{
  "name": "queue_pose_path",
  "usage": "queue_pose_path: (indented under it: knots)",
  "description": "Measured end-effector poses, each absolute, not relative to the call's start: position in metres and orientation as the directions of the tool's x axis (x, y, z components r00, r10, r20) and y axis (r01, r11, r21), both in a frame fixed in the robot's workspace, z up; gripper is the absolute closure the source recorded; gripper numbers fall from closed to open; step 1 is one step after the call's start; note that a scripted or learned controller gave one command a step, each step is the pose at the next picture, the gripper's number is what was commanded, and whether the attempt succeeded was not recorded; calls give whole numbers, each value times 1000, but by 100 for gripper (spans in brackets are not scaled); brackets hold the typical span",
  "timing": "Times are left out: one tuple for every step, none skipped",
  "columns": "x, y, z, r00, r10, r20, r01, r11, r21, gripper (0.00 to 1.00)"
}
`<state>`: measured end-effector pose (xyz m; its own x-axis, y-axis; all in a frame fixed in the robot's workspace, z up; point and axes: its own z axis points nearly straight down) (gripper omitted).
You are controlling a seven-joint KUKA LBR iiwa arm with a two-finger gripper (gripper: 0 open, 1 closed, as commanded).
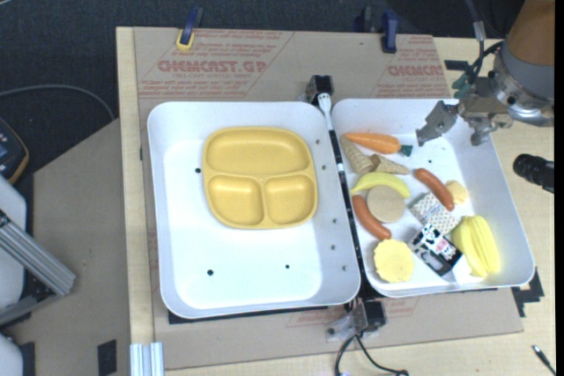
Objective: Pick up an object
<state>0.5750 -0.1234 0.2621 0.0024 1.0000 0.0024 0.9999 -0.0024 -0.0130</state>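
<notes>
My gripper (456, 128) hangs over the far part of the right bin (515, 229), open, with nothing between its fingers. Just left of it lies an orange carrot (372, 141). In front of it are a cone (361, 158), a banana (381, 182), a reddish sausage (434, 188) and a second sausage (370, 217) beside a beige disc (385, 205). Nearer the front edge sit a yellow round slice (393, 260), a black-and-white toy (436, 248), a checkered piece (427, 207) and a yellow corn cob (478, 245).
The left bin (176, 260) holds a yellow three-part plate (260, 174). A black clip (319, 88) sits at the far end of the seam between the bins. Blue clamps (388, 29) hold the board's far edge.
</notes>
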Motion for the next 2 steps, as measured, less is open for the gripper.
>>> queue_pose_path:
  knots:
    - [577, -123, 268, 0, 1000, 1, 1000, 0, -1, 0]
    - [583, -125, 208, 1, 1000, 2, 1000, -1, -5, 0]
